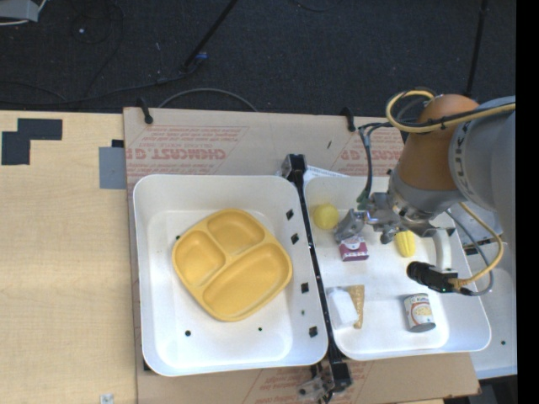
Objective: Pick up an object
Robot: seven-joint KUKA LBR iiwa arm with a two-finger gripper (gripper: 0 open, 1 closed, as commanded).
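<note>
2 white bins side by side on bench. Left bin (160, 225): 1 yellow divided plate (232, 263), 3 compartments, lying near middle. Right bin (472, 335): yellow ball (326, 216) near far left corner; small red-and-white packet (354, 251) just below gripper (360, 224); yellow piece (406, 243) near right edge; tin can (418, 312) near front right corner; white-and-tan wedge (349, 305) by front left edge. Jaw opening: cannot tell.

We cannot make out the end effector (360, 224) fingers against the clutter below. The arm (459, 154) runs off the right edge, covering part of the right bin (472, 343). The can (418, 312) label is too small (and blurred) to read.
</note>
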